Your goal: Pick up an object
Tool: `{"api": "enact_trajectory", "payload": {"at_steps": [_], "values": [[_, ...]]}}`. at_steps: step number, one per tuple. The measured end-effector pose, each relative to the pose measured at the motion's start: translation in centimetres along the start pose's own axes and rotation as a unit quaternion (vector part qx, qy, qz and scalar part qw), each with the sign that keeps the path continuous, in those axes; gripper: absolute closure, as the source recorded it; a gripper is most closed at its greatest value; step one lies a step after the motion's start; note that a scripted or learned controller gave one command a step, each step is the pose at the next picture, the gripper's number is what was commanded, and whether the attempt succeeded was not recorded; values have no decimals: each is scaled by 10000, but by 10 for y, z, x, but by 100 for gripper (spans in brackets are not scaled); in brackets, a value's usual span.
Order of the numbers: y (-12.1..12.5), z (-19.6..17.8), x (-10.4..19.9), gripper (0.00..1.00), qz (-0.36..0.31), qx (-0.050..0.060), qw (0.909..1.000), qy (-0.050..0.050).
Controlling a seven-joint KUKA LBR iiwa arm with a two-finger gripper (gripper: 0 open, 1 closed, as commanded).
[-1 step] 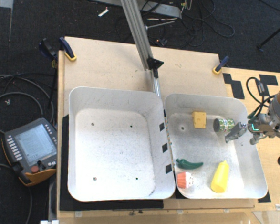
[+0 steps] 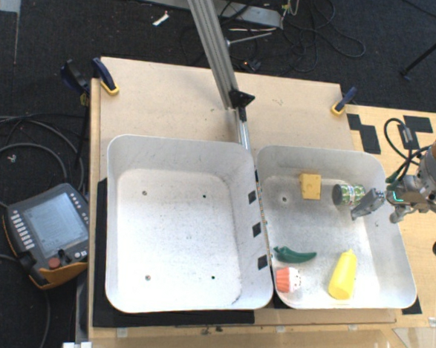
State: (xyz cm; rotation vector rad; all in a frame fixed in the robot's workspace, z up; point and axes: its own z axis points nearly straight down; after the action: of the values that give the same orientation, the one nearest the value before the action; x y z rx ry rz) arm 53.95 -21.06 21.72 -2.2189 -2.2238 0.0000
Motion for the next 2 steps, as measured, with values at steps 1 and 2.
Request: {"api": "enact_trajectory", "payload": {"at_steps": [1, 2], "values": [[5, 44, 1, 0, 9, 19, 10000, 4], [9, 107, 3, 0, 9, 25, 10000, 8]]}}
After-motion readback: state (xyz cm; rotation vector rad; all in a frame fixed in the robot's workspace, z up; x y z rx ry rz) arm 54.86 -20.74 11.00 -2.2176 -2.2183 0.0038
